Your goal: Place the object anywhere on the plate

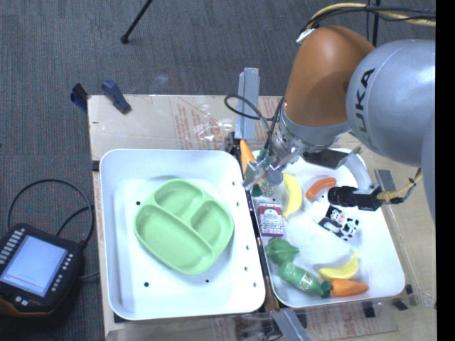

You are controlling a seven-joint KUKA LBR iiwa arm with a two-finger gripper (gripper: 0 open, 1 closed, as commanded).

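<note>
You have the plate (184, 225), pale green with three compartments, lying in the left bin (114, 190) and bare of any toy. The arm (355, 98) reaches in from 3 o'clock, and its gripper (261, 176) hangs at the left edge of the right bin (387, 261), just beside the divide between the two bins. You cannot tell from here how the claw stands, or whether anything is in it. A banana (292, 194) lies at 4 o'clock from the gripper, near it. A small red packet (269, 218) sits at 6 o'clock from the gripper. A sausage (320, 187) lies at 3 o'clock from the banana. A black-and-white cow (338, 222) rests mid-bin. At the bin's 6 o'clock end you see a green bottle (298, 277), a second banana (340, 268) and a carrot (347, 288).
</note>
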